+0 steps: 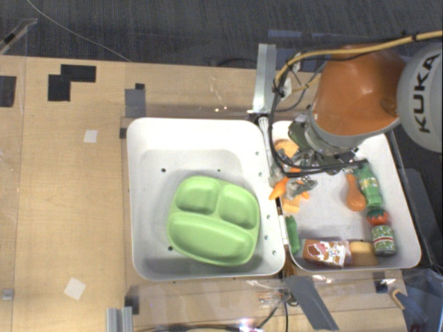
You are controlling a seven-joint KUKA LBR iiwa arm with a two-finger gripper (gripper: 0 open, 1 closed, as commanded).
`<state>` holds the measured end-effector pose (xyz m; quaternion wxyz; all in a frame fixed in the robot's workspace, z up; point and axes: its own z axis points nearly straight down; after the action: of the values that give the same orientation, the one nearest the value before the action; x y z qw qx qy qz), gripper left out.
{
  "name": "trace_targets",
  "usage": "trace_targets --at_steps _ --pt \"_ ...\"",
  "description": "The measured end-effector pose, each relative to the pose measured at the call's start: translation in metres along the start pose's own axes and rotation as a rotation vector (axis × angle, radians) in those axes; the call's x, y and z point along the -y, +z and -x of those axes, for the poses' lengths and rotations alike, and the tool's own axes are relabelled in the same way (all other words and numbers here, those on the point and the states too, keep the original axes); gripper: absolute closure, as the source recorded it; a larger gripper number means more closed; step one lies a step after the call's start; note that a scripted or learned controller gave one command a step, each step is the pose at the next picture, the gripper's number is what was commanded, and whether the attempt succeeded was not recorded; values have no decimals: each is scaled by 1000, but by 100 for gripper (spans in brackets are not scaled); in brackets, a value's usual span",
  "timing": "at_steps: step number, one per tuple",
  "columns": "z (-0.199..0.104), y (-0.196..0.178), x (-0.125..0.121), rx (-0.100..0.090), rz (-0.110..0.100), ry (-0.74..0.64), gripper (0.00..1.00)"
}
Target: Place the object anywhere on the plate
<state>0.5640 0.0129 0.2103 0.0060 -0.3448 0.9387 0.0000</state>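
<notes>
A light green plastic plate with three compartments is seen lying in the left shallow white bin. The grey arm with its orange band is positioned over the right shallow white bin, and the two-finger gripper is lowered near that bin's left wall, just above a small orange toy piece. A green bottle, an orange carrot-shaped toy, a small green-and-red bottle, a brown packet and a slim green vegetable toy are scattered in the right bin.
</notes>
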Motion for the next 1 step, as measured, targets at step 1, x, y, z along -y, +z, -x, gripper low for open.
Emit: trace_targets --at_steps 1 --pt "11 5 -40 -3 2 99 100"
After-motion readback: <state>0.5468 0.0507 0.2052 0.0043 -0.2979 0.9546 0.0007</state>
